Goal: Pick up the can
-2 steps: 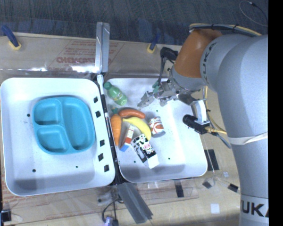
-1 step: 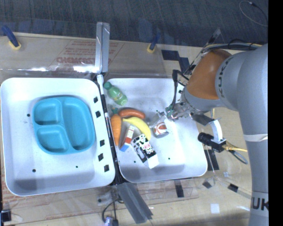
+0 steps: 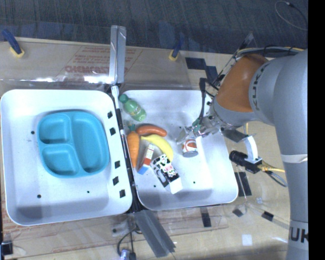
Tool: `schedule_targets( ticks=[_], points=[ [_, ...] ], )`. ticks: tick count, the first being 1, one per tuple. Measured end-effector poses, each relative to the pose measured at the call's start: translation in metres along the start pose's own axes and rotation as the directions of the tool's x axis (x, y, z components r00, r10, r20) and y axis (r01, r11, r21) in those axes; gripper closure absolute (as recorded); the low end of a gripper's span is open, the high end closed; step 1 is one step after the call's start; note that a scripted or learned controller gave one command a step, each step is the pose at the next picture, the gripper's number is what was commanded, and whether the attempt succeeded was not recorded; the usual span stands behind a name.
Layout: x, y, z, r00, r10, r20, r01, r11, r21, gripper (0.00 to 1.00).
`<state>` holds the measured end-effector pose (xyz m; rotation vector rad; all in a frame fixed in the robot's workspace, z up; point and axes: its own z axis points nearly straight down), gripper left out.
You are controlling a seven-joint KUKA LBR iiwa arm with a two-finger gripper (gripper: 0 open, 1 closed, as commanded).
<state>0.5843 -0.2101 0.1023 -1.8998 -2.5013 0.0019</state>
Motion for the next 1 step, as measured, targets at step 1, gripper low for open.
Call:
schedule_targets(
  ticks=[1],
  points=[
    [0.0277, 0.0228, -0.0370, 0.959, 0.285, -0.001, -0.285, 0.959, 0.001, 1.00]
  ],
)
